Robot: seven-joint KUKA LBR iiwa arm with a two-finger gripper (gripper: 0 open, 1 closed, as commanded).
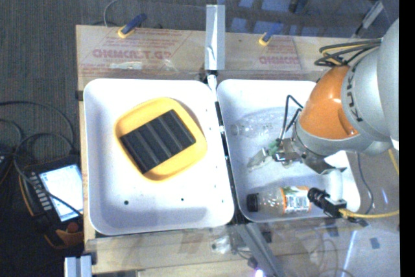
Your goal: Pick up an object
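My gripper (pixel 267 156) hangs low inside the right bin (pixel 228 113), reaching in from the right under the orange band (pixel 327 115) of my arm. My fingers (pixel 259 159) point left toward the bin's middle; whether they are apart or together I cannot tell, since they are small and blurred against the white floor. Nothing visibly sits between them.

The nearest object is a small bottle (pixel 280 200) with an amber body, a dark cap and a printed label, lying on its side along the near wall of the right bin, cap end pointing left. It is below my fingers in this view, near but apart from them. A clear, crumpled piece of plastic (pixel 254 124) lies on the bin floor above and to the left of my fingers, also apart from them.

A black cable fitting (pixel 324 201) on my wrist sits just beside the bottle's right end.

In the left bin (pixel 97 204), well apart from me, rests a yellow rounded tray (pixel 162 136) holding a dark ribbed insert (pixel 159 137), turned at a slant. Both bins sit on the desk (pixel 149 52).
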